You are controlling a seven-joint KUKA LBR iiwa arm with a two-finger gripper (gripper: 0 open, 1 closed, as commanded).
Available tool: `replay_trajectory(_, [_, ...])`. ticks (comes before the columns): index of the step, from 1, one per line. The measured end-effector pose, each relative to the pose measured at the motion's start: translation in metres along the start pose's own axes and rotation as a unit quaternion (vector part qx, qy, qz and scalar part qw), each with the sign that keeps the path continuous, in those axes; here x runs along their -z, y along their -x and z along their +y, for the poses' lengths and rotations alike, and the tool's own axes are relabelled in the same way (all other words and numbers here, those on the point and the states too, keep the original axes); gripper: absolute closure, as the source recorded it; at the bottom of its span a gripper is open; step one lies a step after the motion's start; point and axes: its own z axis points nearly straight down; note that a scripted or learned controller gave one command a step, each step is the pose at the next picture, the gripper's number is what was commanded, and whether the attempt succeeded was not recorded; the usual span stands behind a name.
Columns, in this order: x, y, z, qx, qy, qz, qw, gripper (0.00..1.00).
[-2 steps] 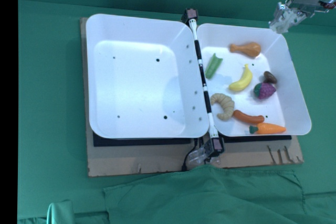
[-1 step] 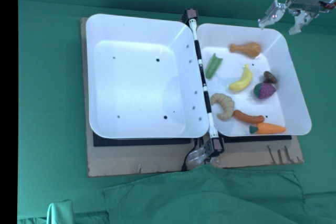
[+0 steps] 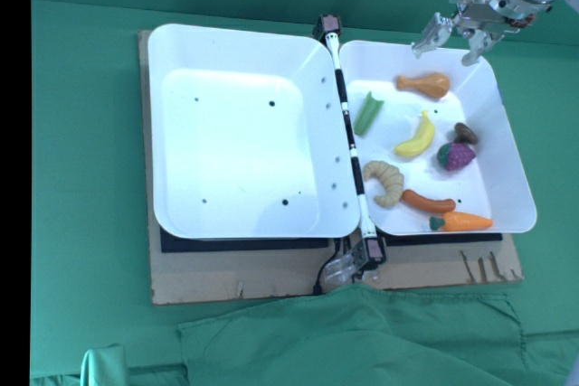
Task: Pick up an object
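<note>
My gripper (image 3: 450, 42) hangs open above the far edge of the right bin (image 3: 507, 167), with nothing between its fingers. Just below it lies an orange chicken drumstick (image 3: 423, 84). Further down the bin are a green bean pod (image 3: 367, 114), a yellow banana (image 3: 415, 138), a brown mushroom (image 3: 465, 133), a purple berry (image 3: 455, 156), a beige croissant (image 3: 387, 181), a red-orange sausage (image 3: 428, 201) and an orange carrot (image 3: 462, 221).
The left bin (image 3: 240, 136) sits beside the right one, split from it by a black and white divider strip (image 3: 348, 136). Both rest on a cardboard sheet (image 3: 226, 280) over green cloth.
</note>
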Motion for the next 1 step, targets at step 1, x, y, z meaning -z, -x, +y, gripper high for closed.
replay_trajectory(1, [-0.0855, -0.0199, -0.0516, -0.001, -0.004, 0.001, 1.0000, 0.00])
